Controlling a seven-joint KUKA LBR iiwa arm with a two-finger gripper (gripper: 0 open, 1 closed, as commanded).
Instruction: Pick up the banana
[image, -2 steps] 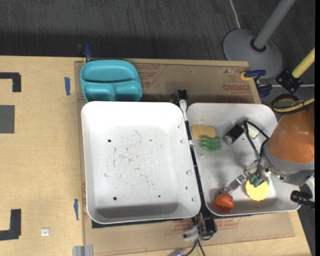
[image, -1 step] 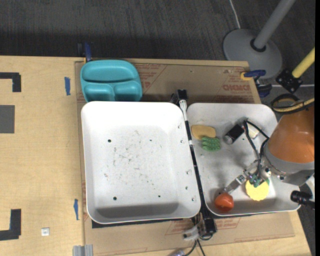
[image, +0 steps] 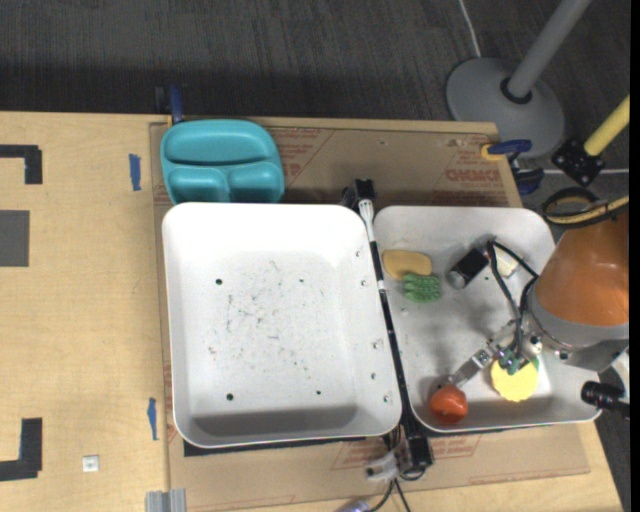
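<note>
- The gripper (image: 500, 358) hangs low over the near right part of the right bin (image: 440, 335), at the end of the arm (image: 590, 285), whose orange band bulks large at the right edge of the view.
- Whether the gripper is open or closed cannot be told from this slant (the wrist hardware covers much of it), and nothing can be seen gripped in it.
- The banana (image: 517, 384) appears to be the bright yellow piece directly under the gripper, on the floor of the right bin near its front wall. Its upper part is hidden by the gripper, so its full shape is unclear.
- A red-orange round thing (image: 449, 401) lies to the left of the banana, close to the same front wall and apart from the banana.
- A pale yellow lump (image: 407, 263) sits toward the back left of the right bin, just beside the divider, and a green thing (image: 422, 288) touches or nearly touches its near side.
- The left bin (image: 185, 300) shows faint dark scuffs and a few small dark dots on its floor.
- A teal tray (image: 222, 160) with compartments rests behind the left bin, against its back rim, on the cardboard (image: 400, 150) that lies under both bins.
</note>
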